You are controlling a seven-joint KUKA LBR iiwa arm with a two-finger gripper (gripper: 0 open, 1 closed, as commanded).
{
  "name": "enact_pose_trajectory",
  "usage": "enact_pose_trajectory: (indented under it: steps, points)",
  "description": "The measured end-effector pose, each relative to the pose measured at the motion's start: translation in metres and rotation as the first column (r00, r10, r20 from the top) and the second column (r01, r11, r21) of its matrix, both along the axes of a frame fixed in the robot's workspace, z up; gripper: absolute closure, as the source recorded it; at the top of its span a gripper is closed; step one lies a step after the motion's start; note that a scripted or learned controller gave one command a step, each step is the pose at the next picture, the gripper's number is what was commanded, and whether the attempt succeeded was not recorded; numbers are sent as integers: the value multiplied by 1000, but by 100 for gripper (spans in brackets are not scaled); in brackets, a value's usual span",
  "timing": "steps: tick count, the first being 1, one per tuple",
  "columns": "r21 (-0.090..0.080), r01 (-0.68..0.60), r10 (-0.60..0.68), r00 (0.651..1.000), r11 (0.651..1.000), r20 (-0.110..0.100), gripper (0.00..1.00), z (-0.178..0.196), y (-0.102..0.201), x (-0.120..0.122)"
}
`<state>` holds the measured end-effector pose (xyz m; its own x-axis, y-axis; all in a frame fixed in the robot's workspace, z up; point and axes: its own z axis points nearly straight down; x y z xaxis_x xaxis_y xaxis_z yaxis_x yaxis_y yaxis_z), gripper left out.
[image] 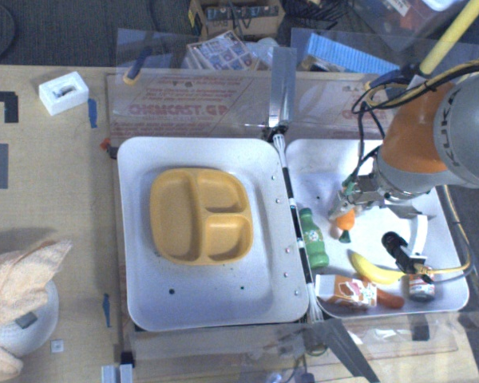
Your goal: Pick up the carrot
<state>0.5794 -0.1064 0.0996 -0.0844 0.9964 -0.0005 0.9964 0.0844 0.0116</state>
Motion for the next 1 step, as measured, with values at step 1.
enact_pose_trajectory:
  steps: [1]
  points:
    - [-1, 64, -64, 998, 998, -10, 100, 122, 39, -4]
